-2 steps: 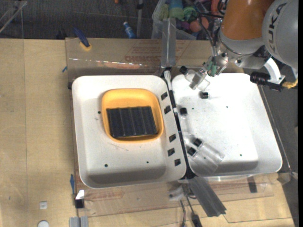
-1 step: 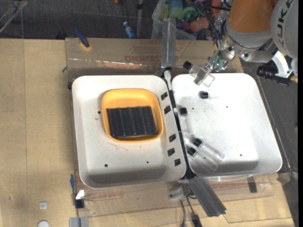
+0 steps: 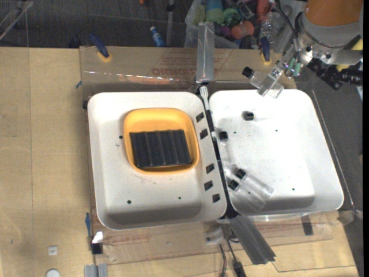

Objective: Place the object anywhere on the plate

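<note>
A dark ribbed rectangular block (image 3: 159, 148) lies on the orange square plastic plate (image 3: 132, 122) in the left white bin (image 3: 104, 183), its long axis running left to right. The pincer (image 3: 270, 85) hovers over the right bin's (image 3: 300, 172) far edge, well right of and beyond the block; whether it is open or closed cannot be told.

Glossy orange plate (image 3: 161, 118) (ribbed black object (image 3: 160, 148))

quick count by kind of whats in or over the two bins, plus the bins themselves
white bins: 2, left bin and right bin
yellow plate: 1, in the left bin
black ribbed object: 1, lying on the plate
gripper: 1, over the right bin's far edge
total: 5
</note>
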`<state>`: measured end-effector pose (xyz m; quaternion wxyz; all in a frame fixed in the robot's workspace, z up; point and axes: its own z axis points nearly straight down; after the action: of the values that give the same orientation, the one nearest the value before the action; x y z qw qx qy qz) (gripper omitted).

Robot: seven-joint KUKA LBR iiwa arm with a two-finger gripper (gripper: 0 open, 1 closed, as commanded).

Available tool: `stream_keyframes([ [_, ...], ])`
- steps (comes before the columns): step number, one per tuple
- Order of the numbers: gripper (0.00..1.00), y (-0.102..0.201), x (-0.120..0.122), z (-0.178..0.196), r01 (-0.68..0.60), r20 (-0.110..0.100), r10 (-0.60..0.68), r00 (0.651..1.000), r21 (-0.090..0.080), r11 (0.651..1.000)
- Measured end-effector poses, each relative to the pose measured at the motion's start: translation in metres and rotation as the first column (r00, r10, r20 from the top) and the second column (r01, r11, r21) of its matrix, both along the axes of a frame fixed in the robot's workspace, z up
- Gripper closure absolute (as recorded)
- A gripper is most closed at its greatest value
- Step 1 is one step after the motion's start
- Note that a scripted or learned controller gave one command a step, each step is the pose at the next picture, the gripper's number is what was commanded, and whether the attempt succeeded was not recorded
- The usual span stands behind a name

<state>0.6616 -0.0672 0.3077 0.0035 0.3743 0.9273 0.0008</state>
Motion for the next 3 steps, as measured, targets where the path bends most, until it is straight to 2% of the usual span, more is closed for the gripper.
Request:
stream_keyframes([
  [1,1.00,-0.040,-0.002,0.002,-0.044,0.000,0.044,0.999,-0.001,0.999],
  [2,1.00,-0.054,0.000,0.001,-0.054,0.000,0.054,0.999,-0.001,0.999],
  [3,1.00,-0.059,0.000,-0.015,-0.117,-0.005,0.117,0.993,0.000,0.993],
])
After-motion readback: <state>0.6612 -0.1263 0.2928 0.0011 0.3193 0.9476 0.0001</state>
